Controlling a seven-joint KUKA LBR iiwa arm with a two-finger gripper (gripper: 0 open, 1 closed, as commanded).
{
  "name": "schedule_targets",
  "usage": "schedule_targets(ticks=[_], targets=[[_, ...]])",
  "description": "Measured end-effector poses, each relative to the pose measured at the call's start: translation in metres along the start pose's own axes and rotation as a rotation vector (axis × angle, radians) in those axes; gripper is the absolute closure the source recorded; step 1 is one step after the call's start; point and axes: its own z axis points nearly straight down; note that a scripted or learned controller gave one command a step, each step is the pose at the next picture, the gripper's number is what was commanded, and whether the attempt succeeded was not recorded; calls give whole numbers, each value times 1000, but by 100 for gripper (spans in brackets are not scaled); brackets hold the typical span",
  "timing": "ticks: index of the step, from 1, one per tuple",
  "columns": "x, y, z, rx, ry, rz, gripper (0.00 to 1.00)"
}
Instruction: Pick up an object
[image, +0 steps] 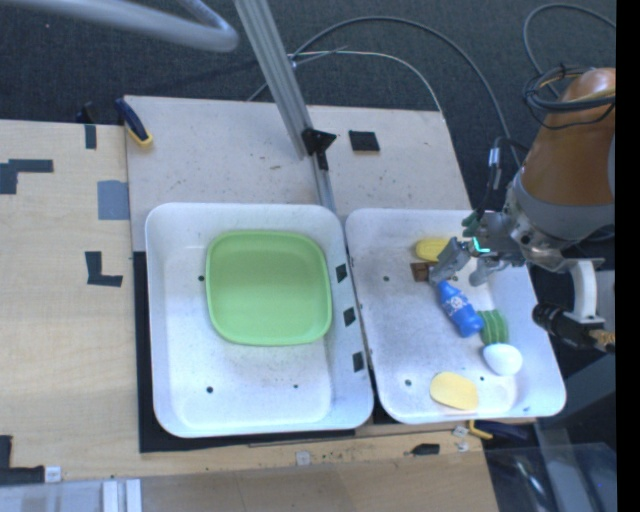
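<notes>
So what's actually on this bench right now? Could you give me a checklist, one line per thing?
Surface: pale bench with two white bins, left bin and right bin, side by side.
Job's things: in the right bin, a blue bottle, green piece, white egg, two yellow pieces, small brown block.
Clutter: green plate in the left bin.
Gripper: gripper low over the right bin, above the bottle's top end; nothing visibly held.
Cables: black cables looping behind the bins.
Surroundings: tape marks, slanted metal pole.
</notes>
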Motion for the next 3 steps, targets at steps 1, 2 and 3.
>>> schedule_targets(ticks=[1,2,3], targets=[[0,0,0,0,0,0,0],[-3,4,61,5,0,0,0],[7,7,115,5,0,0,0]])
